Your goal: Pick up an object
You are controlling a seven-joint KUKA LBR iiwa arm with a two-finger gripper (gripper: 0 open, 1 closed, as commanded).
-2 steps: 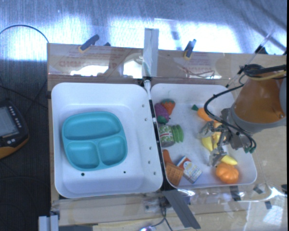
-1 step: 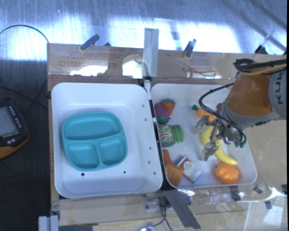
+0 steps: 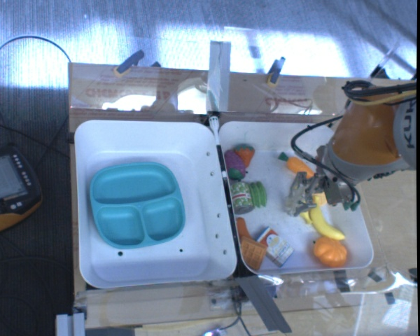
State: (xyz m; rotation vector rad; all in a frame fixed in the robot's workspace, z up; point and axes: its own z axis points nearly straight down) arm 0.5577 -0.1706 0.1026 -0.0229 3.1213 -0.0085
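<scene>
The end effector (image 3: 301,200) hangs low in the right bin (image 3: 280,161), grip state unclear; a banana (image 3: 325,224) lies just beside it.

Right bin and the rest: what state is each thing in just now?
Claw: low in the right bin, beside the banana.
Banana: lying flat, loose.
Orange: resting in the near corner.
Carrot: lying by the arm.
Can: on its side.
Carton: lying flat.
Tray: flat in the left bin.
</scene>
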